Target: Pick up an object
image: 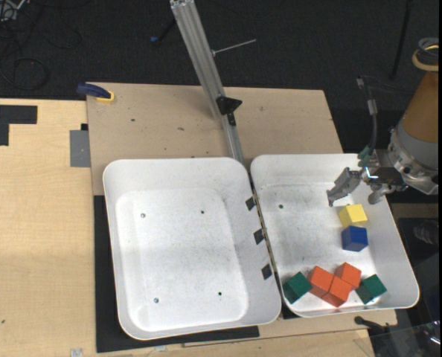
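In the right bin (303,199), a yellow cube (353,214) lies with a blue cube (355,238) just in front of it. Along the bin's front edge sit orange cubes (332,282) flanked by two green cubes (297,285) (370,288). My gripper (353,198) hangs over the right bin's back right part, just behind and above the yellow cube. Its fingers are spread open, one grey finger (340,187) slanting left, with nothing between them.
The left bin (132,181) lies beside the right one, with black clips (256,235) on the shared rim. A slanted aluminium rail (202,58) rises behind the bins. A blue and yellow item (96,91) lies at the bench's back left.
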`<state>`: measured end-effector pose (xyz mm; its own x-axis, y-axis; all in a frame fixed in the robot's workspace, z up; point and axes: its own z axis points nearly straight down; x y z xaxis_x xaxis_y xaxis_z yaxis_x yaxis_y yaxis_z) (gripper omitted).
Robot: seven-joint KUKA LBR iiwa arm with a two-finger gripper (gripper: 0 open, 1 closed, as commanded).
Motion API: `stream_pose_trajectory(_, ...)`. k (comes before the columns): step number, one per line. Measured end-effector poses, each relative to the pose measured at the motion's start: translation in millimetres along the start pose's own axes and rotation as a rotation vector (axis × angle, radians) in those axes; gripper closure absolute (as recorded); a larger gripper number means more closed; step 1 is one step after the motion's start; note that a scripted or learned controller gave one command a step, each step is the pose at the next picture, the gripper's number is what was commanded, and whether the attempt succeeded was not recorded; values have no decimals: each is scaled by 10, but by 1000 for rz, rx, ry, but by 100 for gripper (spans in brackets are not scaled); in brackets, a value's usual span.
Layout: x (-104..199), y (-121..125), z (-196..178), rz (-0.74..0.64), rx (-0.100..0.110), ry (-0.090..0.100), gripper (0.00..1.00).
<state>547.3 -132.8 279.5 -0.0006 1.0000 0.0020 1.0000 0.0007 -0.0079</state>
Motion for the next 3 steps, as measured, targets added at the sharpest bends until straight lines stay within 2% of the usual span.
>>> stream_pose_trajectory(1, -13, 4, -24, 3, -5, -1, 0)
stream_pose_trajectory(3, -66, 20, 868, 2, 0, 0, 0)
